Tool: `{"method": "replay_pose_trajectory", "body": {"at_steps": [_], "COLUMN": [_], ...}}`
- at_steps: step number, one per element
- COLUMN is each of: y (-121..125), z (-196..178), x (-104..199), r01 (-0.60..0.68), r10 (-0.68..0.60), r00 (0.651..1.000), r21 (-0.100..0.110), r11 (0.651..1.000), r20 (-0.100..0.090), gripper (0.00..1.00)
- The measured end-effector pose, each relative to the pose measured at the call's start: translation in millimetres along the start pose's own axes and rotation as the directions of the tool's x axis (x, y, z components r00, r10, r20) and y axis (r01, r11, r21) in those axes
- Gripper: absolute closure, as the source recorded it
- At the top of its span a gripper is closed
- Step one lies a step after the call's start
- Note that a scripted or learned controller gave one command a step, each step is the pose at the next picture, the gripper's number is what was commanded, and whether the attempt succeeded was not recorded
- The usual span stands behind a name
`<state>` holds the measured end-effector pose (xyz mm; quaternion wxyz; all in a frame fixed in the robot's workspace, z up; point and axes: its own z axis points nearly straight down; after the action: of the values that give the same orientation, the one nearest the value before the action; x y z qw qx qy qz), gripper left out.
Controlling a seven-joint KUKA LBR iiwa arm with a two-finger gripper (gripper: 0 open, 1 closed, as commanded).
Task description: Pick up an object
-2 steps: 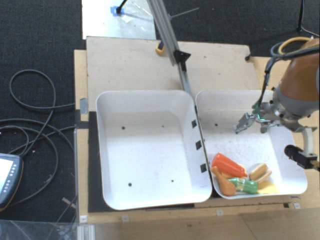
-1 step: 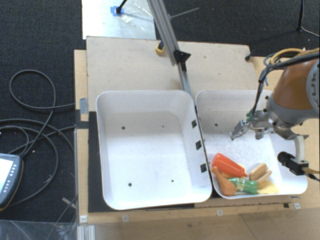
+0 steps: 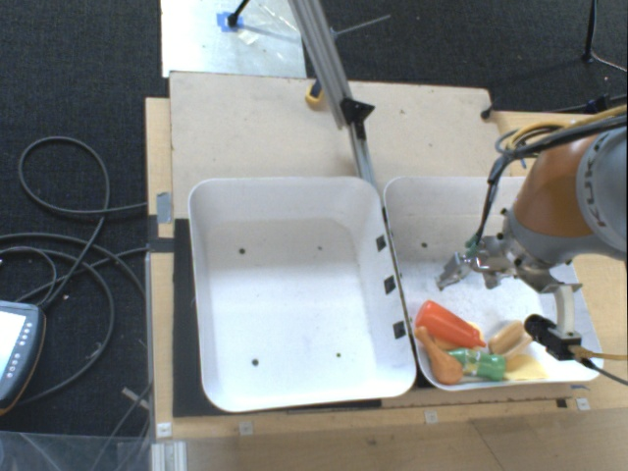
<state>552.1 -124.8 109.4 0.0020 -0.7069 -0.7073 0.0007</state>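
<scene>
the grey and orange arm (image 3: pixel 564 199) reaches in from the right, its tool (image 3: pixel 453 271) hovering above the right bin (image 3: pixel 432 204), fingers spread apart and holding nothing. the toys lie bunched at that bin's near edge: an orange carrot (image 3: pixel 449 324), a tan drumstick (image 3: pixel 441 358), a green piece (image 3: pixel 483 365), a bread roll (image 3: pixel 506 338). the left bin (image 3: pixel 294 292) sits alongside on the table (image 3: pixel 255 126).
</scene>
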Motion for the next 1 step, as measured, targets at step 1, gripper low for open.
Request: {"method": "replay_pose_trajectory", "body": {"at_steps": [1], "y": [0.2], "z": [19.7], "x": [0.3], "r01": [0.0], "r10": [0.0], "r00": [1.0], "r21": [-0.002], "r11": [1.0], "r20": [0.001], "gripper": [0.0]}}
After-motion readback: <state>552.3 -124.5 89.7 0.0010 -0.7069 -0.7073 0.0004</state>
